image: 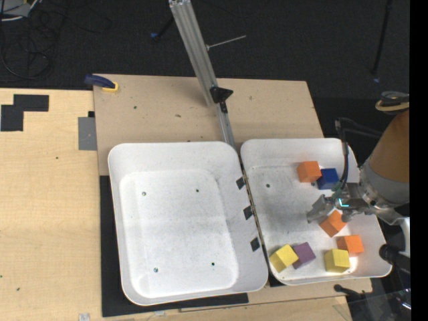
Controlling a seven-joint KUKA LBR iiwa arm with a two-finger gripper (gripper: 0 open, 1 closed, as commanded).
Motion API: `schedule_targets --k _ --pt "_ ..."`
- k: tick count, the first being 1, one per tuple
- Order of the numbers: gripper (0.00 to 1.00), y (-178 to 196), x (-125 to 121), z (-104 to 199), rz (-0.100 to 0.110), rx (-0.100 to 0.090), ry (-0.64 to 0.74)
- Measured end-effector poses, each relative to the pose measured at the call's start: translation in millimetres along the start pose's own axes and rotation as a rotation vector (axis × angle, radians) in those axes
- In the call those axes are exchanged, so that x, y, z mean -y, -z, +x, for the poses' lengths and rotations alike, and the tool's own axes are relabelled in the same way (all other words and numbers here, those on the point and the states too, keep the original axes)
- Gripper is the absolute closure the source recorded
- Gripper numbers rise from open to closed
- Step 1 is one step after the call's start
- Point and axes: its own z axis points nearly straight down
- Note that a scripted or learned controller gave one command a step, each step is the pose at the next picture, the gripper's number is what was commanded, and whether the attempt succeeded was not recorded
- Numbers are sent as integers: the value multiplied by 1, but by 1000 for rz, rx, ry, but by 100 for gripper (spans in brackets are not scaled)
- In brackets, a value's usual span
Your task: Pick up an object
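In the right bin (281,154), lower right of the frame, the gripper (332,210) hovers just above a small orange block (332,225), tilted on its corner. Whether the jaws are open or closed I cannot tell.

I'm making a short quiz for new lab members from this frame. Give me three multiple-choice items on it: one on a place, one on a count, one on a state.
1. Which bin holds the blocks?
A. the left bin
B. the right bin
C. both bins

2. How many yellow blocks lie there?
A. none
B. two
C. four

3. Where is the gripper?
A. low over the right bin
B. over the left bin
C. over the bare bench

Key:
1 B: every block, such as the blue block, lies in the right bin.
2 B: one yellow block sits by the purple block, another yellow block near the rim.
3 A: the gripper hangs by an orange block.
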Motion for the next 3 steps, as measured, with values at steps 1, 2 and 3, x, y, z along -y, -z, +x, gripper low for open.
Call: schedule_targets --k 1,2,3 --pt "0 2 -1 -1 -5 1 -3" --pt "0 -62 -3 -1 2 -1 -1" --pt "0 -98 -4 -1 -6 0 -1"
